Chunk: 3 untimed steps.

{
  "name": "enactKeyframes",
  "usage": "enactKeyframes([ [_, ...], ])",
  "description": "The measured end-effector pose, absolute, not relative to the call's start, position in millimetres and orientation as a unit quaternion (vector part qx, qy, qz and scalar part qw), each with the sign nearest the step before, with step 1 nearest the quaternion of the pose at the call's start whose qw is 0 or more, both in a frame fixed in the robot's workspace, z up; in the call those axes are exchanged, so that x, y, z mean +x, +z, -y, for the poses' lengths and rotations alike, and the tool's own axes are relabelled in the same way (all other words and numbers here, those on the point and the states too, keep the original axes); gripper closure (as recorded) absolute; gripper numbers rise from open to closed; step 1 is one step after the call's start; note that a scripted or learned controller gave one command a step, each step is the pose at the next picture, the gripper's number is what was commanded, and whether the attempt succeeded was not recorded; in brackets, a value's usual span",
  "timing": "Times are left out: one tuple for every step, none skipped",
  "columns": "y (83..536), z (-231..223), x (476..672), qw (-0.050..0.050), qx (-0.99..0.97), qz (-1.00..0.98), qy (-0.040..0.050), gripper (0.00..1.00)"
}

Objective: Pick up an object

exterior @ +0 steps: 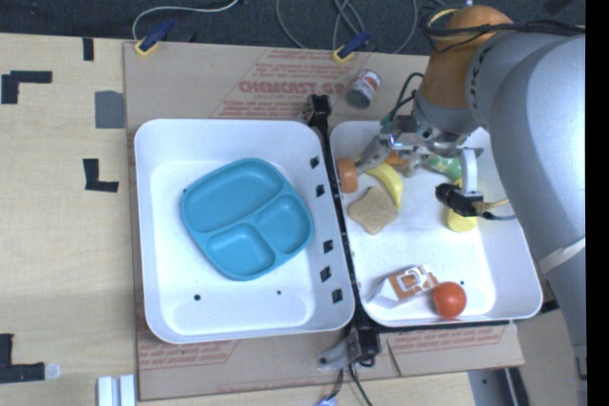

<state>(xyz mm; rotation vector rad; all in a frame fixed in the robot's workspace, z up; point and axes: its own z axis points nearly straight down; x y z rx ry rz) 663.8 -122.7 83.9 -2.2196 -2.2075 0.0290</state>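
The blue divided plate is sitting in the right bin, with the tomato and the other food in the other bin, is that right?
Not quite. The camera view shows the blue divided plate in the left bin; the tomato and the other food lie in the right bin.

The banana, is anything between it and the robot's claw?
Nothing visible blocks it. The claw hangs low in the right bin, right by the banana. The bread slice lies just in front of the banana and an orange piece to its left.
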Motion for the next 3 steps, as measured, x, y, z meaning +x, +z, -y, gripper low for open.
enactKeyframes([
  [83.9, 126.2, 664.3, 0.009, -0.708, 0.706, 0.0074, 0.0],
  [83.9, 127.4, 664.4, 0.009, -0.708, 0.706, 0.007, 0.0],
  [84.0, 129.7, 664.8, 0.011, -0.707, 0.707, 0.0058, 0.0],
])
